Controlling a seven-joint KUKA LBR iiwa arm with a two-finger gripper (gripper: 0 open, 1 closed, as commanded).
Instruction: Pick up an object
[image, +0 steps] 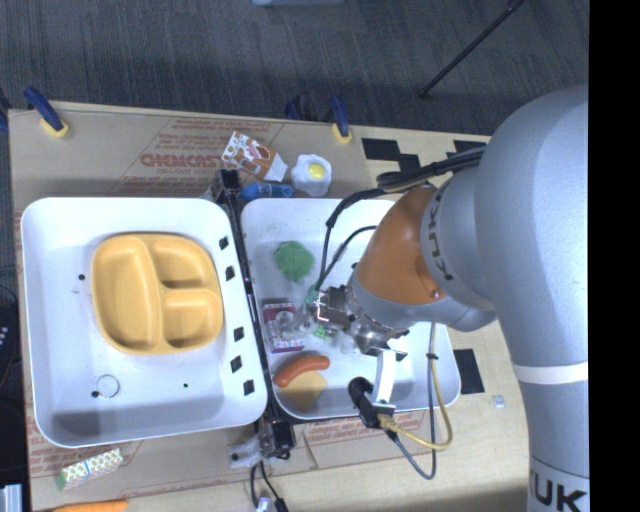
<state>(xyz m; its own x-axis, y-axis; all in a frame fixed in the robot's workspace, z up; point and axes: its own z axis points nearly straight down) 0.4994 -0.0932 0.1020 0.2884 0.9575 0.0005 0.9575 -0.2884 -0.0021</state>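
Arm (470, 250) crowds right bin (262, 222); left bin (45, 300) seemingly open.

We take this for a robotics lab: industrial arm (520, 250) over a cardboard-covered bench (180, 150), blue clamps (45, 110) at its edge, two white bins (50, 300), grey carpet (200, 50) beyond.

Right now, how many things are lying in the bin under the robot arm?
3 that I can see: a green lump near the back, a clear packet in the middle, and a sausage at the front. The arm may hide more.
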